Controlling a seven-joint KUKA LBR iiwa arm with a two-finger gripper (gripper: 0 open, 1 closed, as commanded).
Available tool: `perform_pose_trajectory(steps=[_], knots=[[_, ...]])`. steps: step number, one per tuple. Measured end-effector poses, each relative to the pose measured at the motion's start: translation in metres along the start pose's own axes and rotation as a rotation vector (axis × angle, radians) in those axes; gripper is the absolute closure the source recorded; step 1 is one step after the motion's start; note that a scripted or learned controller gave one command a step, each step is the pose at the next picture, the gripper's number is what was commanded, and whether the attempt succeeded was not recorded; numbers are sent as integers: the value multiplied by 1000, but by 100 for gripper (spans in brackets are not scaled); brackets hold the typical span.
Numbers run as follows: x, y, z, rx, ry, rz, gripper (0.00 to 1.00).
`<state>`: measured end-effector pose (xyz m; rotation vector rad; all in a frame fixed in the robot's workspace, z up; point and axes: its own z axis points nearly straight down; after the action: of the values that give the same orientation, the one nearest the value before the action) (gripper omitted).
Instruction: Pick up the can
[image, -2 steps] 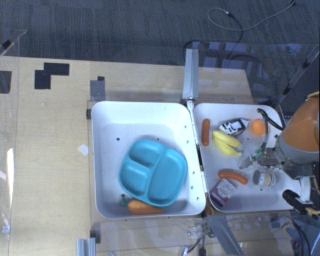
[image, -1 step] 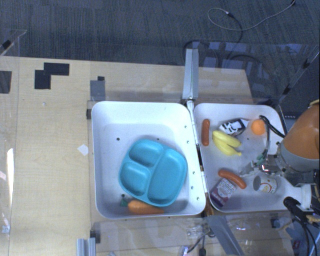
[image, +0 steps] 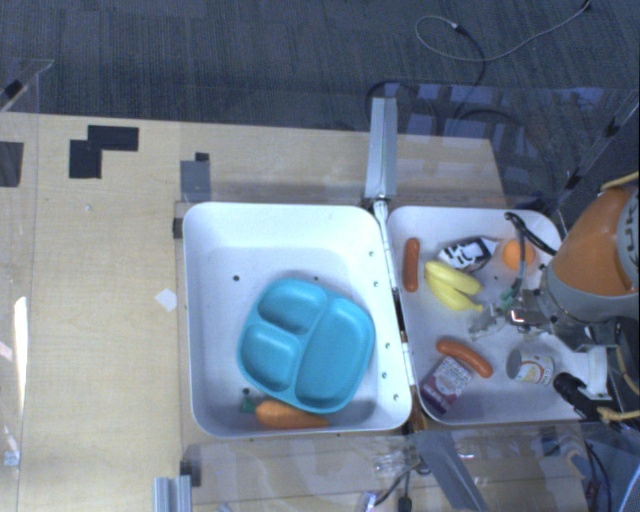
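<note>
The end effector (image: 508, 312) hangs low over the right bin (image: 500, 405), its dark tip among the items there; whether it is released or clenched cannot be told from this angle. Just below and to its right lies the one can (image: 531, 367), on its side near the bin's right edge, apart from the end effector's tip. Around it sit two sausages (image: 464, 357), one by the can and one upright by the dividing wall, one banana bunch (image: 452, 285), one orange ball (image: 514, 254), one black-and-white item (image: 467, 253) and one dark red packet (image: 446, 383). The left bin (image: 215, 300) holds one blue divided plate (image: 306, 344) and one carrot (image: 288, 415). Both bins rest on the wooden tabletop (image: 90, 300).
</note>
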<state>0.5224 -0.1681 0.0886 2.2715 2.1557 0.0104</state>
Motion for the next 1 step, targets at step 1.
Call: perform_pose_trajectory(steps=[1], knots=[[-11, -29, 0, -3, 1, 63, 0]])
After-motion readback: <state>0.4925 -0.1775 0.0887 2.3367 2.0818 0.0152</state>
